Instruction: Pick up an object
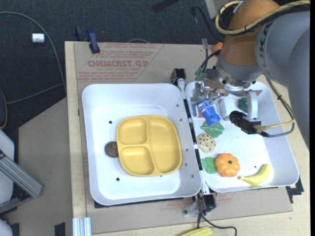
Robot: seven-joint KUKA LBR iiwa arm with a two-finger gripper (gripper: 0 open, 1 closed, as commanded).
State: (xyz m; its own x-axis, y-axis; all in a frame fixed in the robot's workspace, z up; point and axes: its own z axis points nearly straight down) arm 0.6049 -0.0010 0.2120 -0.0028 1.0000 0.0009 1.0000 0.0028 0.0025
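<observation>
Gripper (206, 100) is down in the right bin (288, 157), at that bin's far left corner, close to the divider between the two bins. I can't tell if it's apart or together; the wrist hardware blocks my view. The arm (246, 38) comes in from the upper right, orange band above the wrist.

Blue cylinder (211, 116) lies tilted right at the near side of the gripper, touching or almost touching it. I can't confirm it's clamped. Something red and white sits just left of it, too small to name.

Just nearer than the cylinder is a green leaf-shaped piece (213, 130), touching or nearly so. Next toward me is a chocolate-chip cookie (205, 142), by the bin's left wall. Further forward, a toy pumpkin (228, 164) with a green leafy piece (209, 164) against its left side. A banana (257, 176) is in the near right corner, just beside the pumpkin. A teal item (242, 103) is to the right of the gripper, partly hidden, so I can't name it.

In the left bin (93, 132), a yellow divided plate (148, 145) with three compartments sits mid-bin. A brown round thing (111, 149) is at the plate's left edge, partly tucked under it.

Both bins sit on the desk (118, 63), which has red lettering on its surface. A blue clip (92, 41) is on the desk's far edge, well apart from the bins.
</observation>
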